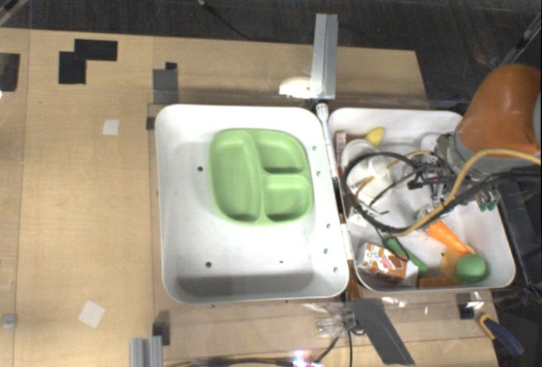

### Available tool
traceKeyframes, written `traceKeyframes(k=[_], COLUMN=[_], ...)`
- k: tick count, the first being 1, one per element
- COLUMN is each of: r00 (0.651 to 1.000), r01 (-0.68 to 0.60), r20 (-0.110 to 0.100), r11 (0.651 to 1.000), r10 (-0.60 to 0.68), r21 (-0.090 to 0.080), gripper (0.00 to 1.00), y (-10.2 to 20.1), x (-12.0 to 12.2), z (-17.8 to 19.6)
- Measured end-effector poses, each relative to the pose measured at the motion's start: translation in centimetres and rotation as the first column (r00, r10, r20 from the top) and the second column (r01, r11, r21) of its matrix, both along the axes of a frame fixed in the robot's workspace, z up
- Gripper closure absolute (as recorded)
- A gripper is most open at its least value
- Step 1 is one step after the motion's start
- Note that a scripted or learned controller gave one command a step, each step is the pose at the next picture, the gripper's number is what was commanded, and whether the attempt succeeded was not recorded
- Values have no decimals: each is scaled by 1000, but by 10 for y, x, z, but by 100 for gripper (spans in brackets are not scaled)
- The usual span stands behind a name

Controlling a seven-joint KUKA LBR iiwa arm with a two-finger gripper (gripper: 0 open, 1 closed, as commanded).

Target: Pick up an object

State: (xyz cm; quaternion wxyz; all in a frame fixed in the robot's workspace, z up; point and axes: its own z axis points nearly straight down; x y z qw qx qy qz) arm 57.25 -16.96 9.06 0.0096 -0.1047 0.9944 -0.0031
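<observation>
green ball (pixel 472 268) low in right bin (pixel 505 248)

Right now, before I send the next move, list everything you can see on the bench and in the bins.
Left bin: one, white, left half of the bench.
Tray: one, green, three compartments, lying in the left bin.
Right bin: one, white, beside the left bin.
Carrot: one, orange, right bin, near the front.
Ball: one, green, right bin, front right corner.
Packet: one, brown and red, right bin, front left.
Yellow item: one, right bin, back left; too small to identify.
Post: one, grey metal, behind the bins.
Arm: one, grey with orange band, over the right bin with black cables; tool hidden among them.
</observation>
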Motion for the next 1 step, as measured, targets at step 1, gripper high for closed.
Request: traceKeyframes(k=[1], r00=[997], r01=[77], r20=[3], r11=[997], r10=[-77], r21=[1], gripper=[0], y=[25], x=[-46], z=[1])
